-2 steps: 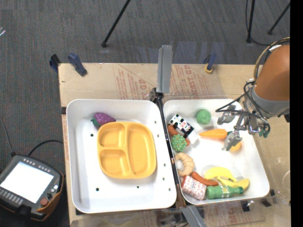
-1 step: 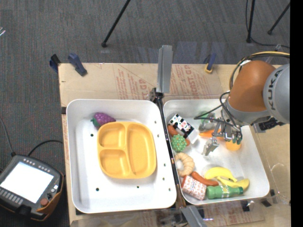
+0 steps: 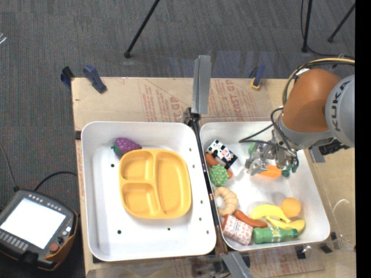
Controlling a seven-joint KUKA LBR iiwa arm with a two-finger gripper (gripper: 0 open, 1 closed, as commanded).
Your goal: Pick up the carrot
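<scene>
The carrot (image 3: pixel 270 171) is a small orange piece with a green top (image 3: pixel 286 171). It lies in the upper part of the right white bin (image 3: pixel 316 193). My gripper (image 3: pixel 271 160) is low over it, its metal parts right above the carrot and covering its upper edge. The grey arm with its orange band (image 3: pixel 310 100) comes in from the right above the bin.
The right bin also holds a black-and-white box (image 3: pixel 222 152), a green bumpy piece (image 3: pixel 219 175), a croissant (image 3: pixel 226 200), a sausage (image 3: pixel 250 219), a banana (image 3: pixel 271 212), an orange (image 3: pixel 291 207), a green bottle (image 3: pixel 273 234) and a red-white pack (image 3: pixel 237 230). The left bin holds a yellow divided plate (image 3: pixel 155 183) and purple grapes (image 3: pixel 125 146).
</scene>
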